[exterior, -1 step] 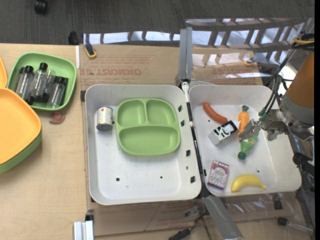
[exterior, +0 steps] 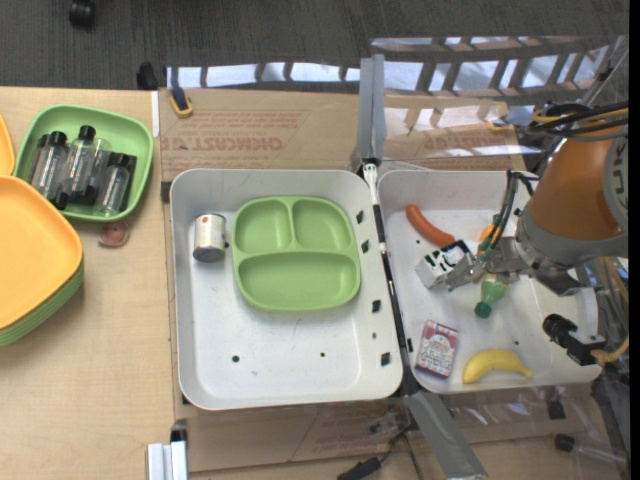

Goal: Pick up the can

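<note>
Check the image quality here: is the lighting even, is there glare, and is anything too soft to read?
Camera view: lighting even, shadows faint; mild sheen on the small silver metal can in the left white plastic bin, beside the green divided plastic plate. The pincer in the right white plastic bin is soft, its outline hard to read.

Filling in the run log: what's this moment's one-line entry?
can: left bin, beside green divided plate | tool: right bin, near carrot | can not picked
</note>
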### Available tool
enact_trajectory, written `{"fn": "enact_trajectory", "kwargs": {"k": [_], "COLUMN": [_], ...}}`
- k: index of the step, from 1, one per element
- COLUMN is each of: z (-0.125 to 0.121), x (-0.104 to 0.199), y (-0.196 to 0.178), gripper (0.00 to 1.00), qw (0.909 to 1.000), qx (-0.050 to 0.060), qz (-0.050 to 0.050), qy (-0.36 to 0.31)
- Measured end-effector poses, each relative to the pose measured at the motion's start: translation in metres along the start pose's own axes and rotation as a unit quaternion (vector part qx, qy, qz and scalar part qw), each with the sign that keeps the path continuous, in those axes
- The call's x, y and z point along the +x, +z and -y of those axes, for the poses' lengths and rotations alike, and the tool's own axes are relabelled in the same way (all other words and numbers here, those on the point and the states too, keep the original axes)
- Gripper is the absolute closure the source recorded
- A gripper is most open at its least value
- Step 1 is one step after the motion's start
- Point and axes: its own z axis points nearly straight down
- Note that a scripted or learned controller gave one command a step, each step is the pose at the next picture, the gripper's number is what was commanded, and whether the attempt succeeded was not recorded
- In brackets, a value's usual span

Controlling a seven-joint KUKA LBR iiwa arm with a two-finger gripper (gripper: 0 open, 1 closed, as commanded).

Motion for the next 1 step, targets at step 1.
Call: {"fn": "enact_trajectory", "kwargs": {"k": [1], "z": [-0.0351], "x": [0.0225], "y": [0.0254], "gripper": [0.0], "qw": [0.9975], "qx": [0.011], "qz": [-0.004], "qy": [-0.07]}}
